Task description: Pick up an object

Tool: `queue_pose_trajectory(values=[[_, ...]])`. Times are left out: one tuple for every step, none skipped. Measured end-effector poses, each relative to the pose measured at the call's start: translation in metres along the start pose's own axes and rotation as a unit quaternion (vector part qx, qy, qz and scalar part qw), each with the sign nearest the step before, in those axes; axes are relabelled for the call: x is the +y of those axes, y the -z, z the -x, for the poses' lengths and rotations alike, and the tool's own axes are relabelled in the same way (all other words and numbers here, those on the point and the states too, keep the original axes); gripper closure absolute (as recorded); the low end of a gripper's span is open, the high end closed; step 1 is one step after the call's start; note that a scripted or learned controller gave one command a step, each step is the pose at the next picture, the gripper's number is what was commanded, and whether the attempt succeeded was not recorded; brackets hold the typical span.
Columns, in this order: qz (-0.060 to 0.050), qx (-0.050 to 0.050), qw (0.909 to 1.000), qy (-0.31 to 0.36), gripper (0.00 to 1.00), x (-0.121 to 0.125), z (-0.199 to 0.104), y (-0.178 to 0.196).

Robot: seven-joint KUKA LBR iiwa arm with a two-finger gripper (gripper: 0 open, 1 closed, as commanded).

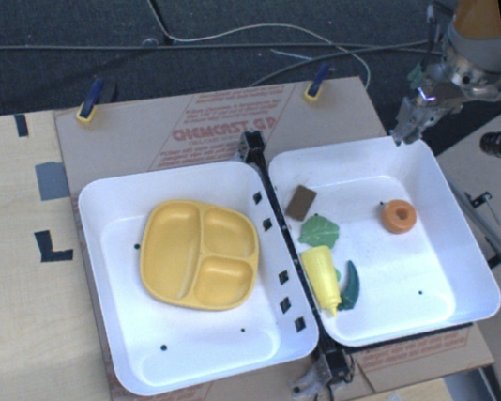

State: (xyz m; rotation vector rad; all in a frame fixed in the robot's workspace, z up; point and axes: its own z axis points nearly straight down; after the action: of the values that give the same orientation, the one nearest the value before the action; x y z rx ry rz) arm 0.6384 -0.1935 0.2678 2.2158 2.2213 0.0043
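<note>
A small orange ring-shaped toy [398,216] lies alone in the right bin [457,295], probably light, stiff and a little slick, best pinched across its outer rim, while the gripper [407,128] hangs above the bin's far corner, its jaw state impossible to tell.

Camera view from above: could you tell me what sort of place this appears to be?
Probably a robotics lab test bench: two white bins clamped on cardboard, toy food such as a yellow divided plate and an orange doughnut-like piece, and cables across the dark floor.
</note>
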Motion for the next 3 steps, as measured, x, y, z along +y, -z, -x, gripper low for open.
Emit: queue_pose_trajectory(values=[[-0.001, 0.000, 1.0000, 0.000, 1.00, 0.001, -0.001, 0.032], [-0.004, 0.001, 1.0000, 0.000, 1.00, -0.018, -0.042, 0.016], [-0.004, 0.001, 1.0000, 0.001, 1.00, -0.027, -0.085, 0.000]])
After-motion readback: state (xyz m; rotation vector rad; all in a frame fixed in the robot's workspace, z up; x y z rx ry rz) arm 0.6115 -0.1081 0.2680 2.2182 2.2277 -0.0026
